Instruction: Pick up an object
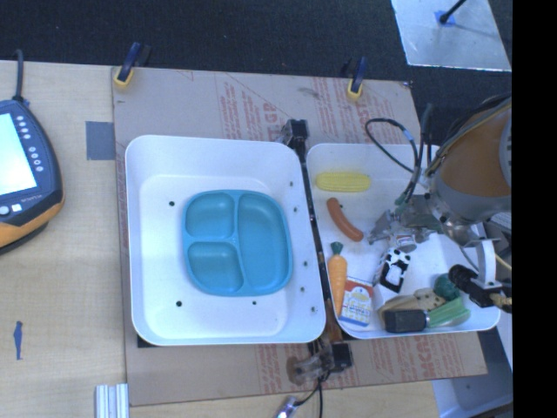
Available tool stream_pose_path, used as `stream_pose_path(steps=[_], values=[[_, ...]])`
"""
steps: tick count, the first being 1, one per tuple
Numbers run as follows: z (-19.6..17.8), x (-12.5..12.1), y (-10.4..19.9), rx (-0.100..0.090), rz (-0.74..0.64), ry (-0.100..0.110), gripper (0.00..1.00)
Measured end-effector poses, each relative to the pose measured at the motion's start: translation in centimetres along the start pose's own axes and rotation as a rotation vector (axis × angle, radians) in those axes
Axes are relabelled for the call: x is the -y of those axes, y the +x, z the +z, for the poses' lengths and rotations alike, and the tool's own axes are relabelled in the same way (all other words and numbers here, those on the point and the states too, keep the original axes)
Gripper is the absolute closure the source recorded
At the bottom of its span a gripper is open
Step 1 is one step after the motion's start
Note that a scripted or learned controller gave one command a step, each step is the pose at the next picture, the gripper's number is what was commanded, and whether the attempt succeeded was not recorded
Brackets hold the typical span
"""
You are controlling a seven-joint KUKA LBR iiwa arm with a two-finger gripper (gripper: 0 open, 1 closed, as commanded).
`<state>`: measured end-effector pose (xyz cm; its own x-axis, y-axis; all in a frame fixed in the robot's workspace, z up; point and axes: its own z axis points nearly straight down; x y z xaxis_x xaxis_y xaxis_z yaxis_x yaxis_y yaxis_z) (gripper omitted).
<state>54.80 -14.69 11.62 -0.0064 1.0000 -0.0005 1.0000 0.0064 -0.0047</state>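
Observation:
The right bin [324,157] holds a yellow corn cob [343,181], a red sausage [345,219], an orange carrot [337,273], a small carton [356,304], a black-and-white cow figure [395,269], a tan piece [416,300], a black block [405,320] and green items [449,303]. My gripper [399,231] hangs low in this bin, just above the cow figure and right of the sausage. Its metal parts blur together and nothing is seen held.
The left bin [139,233] carries a blue three-compartment plate [237,240]. A teach pendant [26,172] lies at the far left of the bench. Cables [396,138] loop over the right bin's back edge. Clamps [128,66] pin the cardboard at the rear.

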Motion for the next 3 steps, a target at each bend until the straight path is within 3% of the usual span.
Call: stream_pose_path(steps=[1, 3], values=[[2.3, -3.9, 5.5, 0.001, -0.002, -0.002, 0.0], [2.5, -10.7, 5.2, -0.003, 0.005, 0.007, 0.0]])
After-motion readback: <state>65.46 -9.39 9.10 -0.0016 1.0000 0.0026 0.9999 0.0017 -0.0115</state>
